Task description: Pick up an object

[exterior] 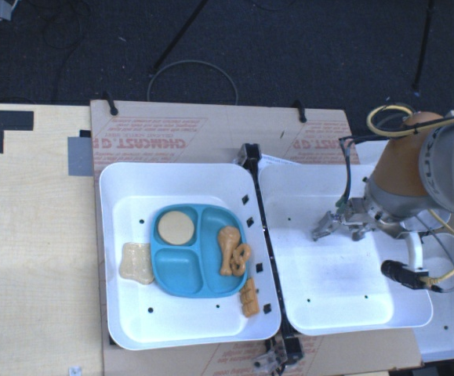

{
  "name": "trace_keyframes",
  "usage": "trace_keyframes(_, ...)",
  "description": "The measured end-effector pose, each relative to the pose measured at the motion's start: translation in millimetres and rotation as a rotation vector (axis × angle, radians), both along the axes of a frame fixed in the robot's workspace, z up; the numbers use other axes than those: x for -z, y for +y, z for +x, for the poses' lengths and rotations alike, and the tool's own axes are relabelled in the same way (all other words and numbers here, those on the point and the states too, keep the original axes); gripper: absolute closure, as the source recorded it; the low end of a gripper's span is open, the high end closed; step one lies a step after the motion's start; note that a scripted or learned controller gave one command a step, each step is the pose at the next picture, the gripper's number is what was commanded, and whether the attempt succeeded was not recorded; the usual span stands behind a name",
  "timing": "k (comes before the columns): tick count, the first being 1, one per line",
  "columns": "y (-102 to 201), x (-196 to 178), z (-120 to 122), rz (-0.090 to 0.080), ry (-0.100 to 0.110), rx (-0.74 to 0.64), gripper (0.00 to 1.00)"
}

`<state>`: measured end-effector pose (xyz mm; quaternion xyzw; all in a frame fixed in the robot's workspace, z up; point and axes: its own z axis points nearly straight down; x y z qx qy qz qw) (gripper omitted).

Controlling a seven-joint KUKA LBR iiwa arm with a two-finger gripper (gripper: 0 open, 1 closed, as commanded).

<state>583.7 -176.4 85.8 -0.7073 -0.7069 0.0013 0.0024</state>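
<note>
where the left bin (125,210) sits: pale slab (136,262) beside blue tray (181,275), round disc (175,227) and tan pretzel (233,251) inside, brown piece (248,297) just off its corner. right bin (344,304): gripper (326,225) low, fingers parted, holding nothing.

one fixed camera looks down at a slant, seemingly from moderate height, framing both white bins (113,210).

A pale wooden bench (30,233) carries a cardboard sheet (211,135) printed with red letters. On the sheet two white bins sit side by side, touching: the left bin (125,186) and the right bin (328,288). Dark patches (5,126) mark the bench's left side.
</note>
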Motion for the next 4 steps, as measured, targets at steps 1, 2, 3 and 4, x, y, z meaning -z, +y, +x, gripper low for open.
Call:
trace_keyframes(1,-1,-12,1,-0.001,-0.002,0.002,1.0)
trace_keyframes(2,9,-66,0,-0.001,-0.005,-0.003,1.0)
trace_keyframes(3,15,-127,-2,-0.002,-0.008,-0.002,1.0)
trace_keyframes(4,14,-166,-2,-0.002,-0.006,-0.002,1.0)
